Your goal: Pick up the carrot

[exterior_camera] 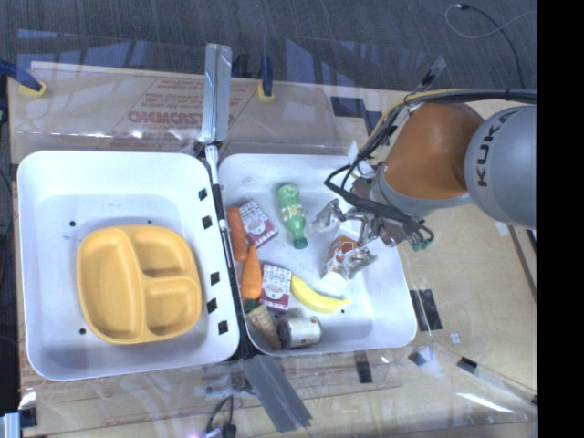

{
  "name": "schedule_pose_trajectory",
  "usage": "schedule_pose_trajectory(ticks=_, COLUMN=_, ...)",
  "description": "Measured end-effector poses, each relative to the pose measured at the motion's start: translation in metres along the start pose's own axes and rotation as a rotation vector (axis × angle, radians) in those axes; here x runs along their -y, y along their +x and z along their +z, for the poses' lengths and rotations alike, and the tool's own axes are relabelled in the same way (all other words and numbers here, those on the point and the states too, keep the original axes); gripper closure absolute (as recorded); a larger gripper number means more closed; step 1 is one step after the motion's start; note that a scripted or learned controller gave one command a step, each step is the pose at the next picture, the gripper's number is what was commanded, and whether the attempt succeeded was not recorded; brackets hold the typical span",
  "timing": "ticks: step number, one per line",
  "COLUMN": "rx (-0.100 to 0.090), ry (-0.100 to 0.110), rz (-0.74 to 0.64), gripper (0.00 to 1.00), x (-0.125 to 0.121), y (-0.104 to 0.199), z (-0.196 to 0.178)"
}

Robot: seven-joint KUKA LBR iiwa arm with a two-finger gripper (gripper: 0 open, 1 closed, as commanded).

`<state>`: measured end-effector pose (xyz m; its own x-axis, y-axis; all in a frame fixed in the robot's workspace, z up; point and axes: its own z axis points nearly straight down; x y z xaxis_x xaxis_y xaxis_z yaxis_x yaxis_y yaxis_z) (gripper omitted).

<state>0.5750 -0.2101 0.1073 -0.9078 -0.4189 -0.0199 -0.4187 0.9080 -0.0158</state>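
Observation:
The carrot (251, 273) is orange and tapered. It lies along the left wall of the right bin (392, 299), just below a reddish sausage (237, 231). My gripper (352, 226) hangs over the right half of that bin, well to the right of the carrot and apart from it. Right under the gripper sits a white and red packet (344, 258). The orange band of the arm (429, 153) rises behind it.
Also in the right bin are a green bottle (292, 213), a banana (318, 296), two small red snack packets (258, 224) (276, 286) and a can (299, 331) by the front wall. The left bin (46, 181) holds a yellow divided plate (137, 281).

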Motion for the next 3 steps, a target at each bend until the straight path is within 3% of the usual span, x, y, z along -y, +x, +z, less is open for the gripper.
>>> schedule_pose_trajectory(ticks=1, rx=-0.005, ry=0.006, rz=-0.289, gripper=0.00, x=-0.044, y=-0.048, z=0.000)
schedule_pose_trajectory(ticks=2, rx=-0.014, ry=-0.014, rz=-0.305, gripper=0.00, x=0.010, y=-0.017, z=-0.091)
schedule_pose_trajectory(ticks=3, rx=-0.012, ry=-0.016, rz=-0.429, gripper=0.00, x=-0.004, y=-0.054, z=0.014)
